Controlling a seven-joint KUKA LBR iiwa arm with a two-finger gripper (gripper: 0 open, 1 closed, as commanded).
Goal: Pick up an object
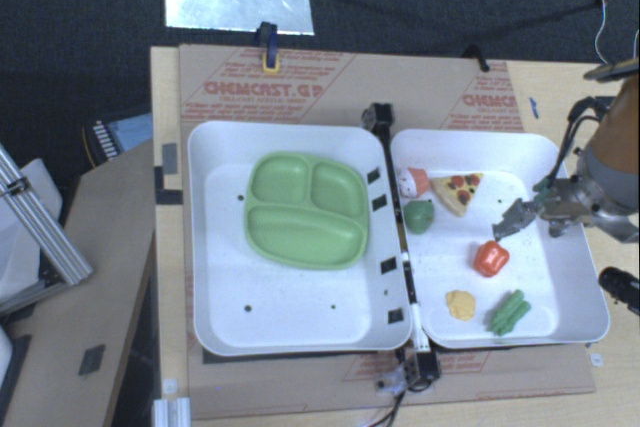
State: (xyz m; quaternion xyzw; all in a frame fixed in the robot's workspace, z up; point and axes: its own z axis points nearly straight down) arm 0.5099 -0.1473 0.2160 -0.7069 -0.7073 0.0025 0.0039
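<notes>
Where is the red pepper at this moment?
The red pepper lies in the right bin, near its middle, just below the claw, with the pizza slice above it and the yellow piece below.

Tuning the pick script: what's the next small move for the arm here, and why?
Probably shift the gripper slightly toward the camera view's left and downward, onto the red toy pepper. The gripper hovers over the right white bin just up and right of the pepper, holding nothing, and the pepper lies apart from the other toys.
</notes>
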